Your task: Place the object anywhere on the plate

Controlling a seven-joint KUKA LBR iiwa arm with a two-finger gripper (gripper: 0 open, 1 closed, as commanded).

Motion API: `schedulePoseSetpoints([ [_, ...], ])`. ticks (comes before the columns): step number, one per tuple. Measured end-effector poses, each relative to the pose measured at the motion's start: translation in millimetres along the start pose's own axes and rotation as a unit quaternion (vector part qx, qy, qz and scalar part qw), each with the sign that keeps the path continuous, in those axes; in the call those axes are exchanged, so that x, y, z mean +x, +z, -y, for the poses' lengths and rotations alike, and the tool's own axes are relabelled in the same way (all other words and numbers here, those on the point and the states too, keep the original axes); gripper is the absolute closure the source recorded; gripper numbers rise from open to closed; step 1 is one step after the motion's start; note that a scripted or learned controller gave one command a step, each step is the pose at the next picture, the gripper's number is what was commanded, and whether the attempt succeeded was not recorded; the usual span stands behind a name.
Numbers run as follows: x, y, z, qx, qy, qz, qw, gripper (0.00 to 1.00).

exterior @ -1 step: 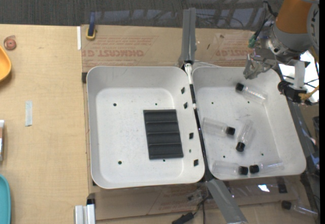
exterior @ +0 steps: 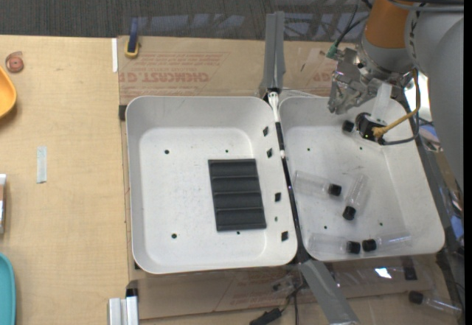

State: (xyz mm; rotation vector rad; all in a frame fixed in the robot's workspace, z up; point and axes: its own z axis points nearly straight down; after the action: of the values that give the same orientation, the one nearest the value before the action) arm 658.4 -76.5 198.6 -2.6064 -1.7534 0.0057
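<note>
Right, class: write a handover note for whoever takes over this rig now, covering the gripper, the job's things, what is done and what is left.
Gripper: above the right bin's far edge, nothing seen between its fingers.
Black ridged plate: flat in the left bin, nothing on it.
Clear black-capped vials: lying in the right bin.
Done: nothing placed.
Left: pick a vial, carry it over, set it on the plate.

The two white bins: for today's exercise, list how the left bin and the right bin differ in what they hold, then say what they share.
The left bin holds one dark ribbed plate; the right bin holds several clear vials with black caps. The gripper hangs over the right bin, not the left bin. Both are shallow, white and side by side.
</note>
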Motion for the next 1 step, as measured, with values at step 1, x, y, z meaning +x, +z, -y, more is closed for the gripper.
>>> schedulePoseSetpoints([
  [1, 58.5, -51.8, 23.6, -0.001, -0.029, 0.0, 0.9996, 1.0],
])
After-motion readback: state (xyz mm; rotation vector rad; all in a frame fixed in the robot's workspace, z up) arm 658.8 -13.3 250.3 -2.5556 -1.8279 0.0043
